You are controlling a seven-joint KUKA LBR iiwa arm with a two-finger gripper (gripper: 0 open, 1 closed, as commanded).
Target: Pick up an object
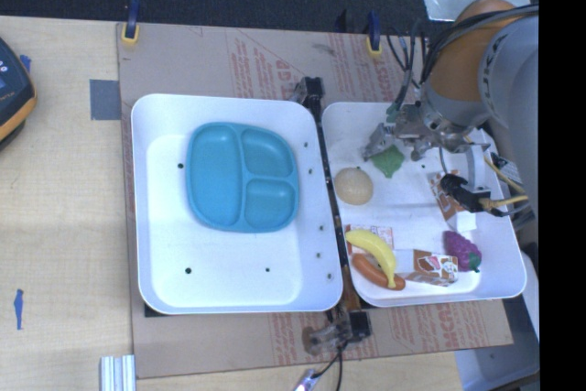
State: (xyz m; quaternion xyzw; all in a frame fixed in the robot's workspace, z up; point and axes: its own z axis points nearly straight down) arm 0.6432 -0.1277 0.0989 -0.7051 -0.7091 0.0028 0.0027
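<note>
Green object (388,162) lies in the right bin (359,119), touching the lower tip of the gripper (396,140); whether the gripper is released or clenched cannot be told. Just left and nearer sits a beige ball (353,186). Nearer still lie a banana (375,252) over a red sausage (376,271), a small packet (436,266), and purple grapes (462,249) at right. The left bin (160,243) holds a blue divided plate (243,176).

Blue divided plate (244,177) in left bin (156,279); yellow-black device (13,96) far left.
</note>
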